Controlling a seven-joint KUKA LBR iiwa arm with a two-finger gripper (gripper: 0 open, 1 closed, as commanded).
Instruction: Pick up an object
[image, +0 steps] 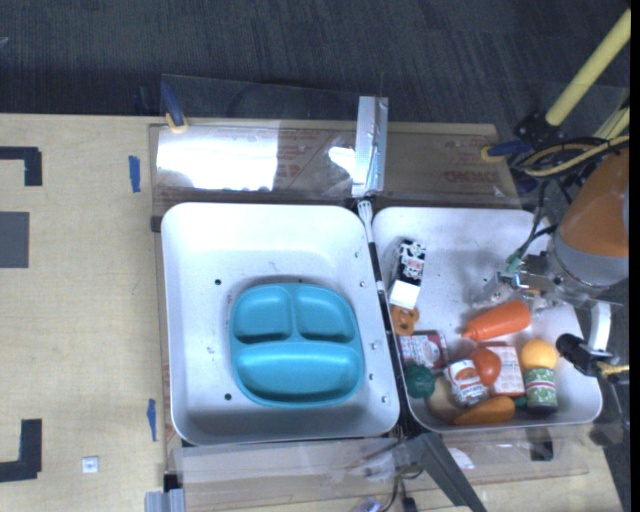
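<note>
Arm (598, 225): reaches in at the right edge, orange band above the right bin's far corner, grey wrist below it

Pincer (522, 279): seems to sit just above the carrot's upper end, among cables; I cannot tell whether it is apart or together, and nothing shows clamped in it

Right bin (455, 225): holds all the loose things, heaped toward its near side, likely because they slid or were dropped there

Carrot (497, 320): lies tilted near the bin's middle, the likeliest thing to pick, since it is nearest the pincer and has bare floor on its far side

Heap: a yellow fruit (538, 354), a small can (467, 382), a green-label bottle (541, 389) and a second orange piece (485, 409) lie touching or nearly so along the near wall (tight room for a grasp there)

Small box (410, 262): black and white, beside the left wall, well apart from the heap

Left bin (195, 240): carries a blue tray (296, 342) with three compartments, set in the middle

Open room: the right bin's far half is bare, so a descent from that side looks clearest; the near wall and the divider between bins crowd the rest

Counter (70, 300): light wood, left of the bins
</note>
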